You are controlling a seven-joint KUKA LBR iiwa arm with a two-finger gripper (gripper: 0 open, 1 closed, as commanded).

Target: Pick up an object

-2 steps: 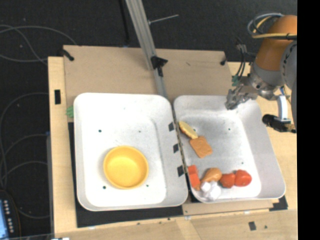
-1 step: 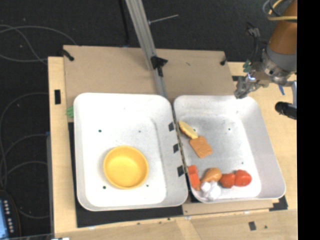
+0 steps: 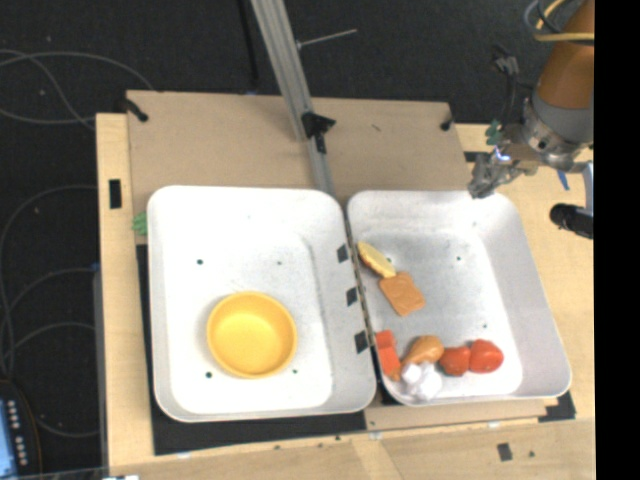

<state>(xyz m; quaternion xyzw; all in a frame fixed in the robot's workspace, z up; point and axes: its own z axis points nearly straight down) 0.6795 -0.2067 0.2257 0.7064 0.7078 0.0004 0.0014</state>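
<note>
The right bin [image 3: 500, 238] holds several small items. A pale yellow piece [image 3: 376, 259] and a tan-orange block [image 3: 401, 294] lie near its left wall. Along its front edge sit an orange block [image 3: 386, 352], a brown-orange bun-like item [image 3: 424, 349], a white crumpled item [image 3: 420, 381] and two red tomato-like items [image 3: 474, 358]. My gripper [image 3: 484, 181] hangs over the far right corner of that bin, well away from all of them, and nothing shows between its fingers. The arm's orange band [image 3: 568, 73] rises above it at the right edge.
In the left bin [image 3: 180, 238] a yellow bowl [image 3: 251, 334] sits near the front. A grey metal pole [image 3: 290, 73] slants from the top down to the gap between the bins. Brown bench surface [image 3: 250, 138] lies behind the bins; cables trail on the dark floor at left.
</note>
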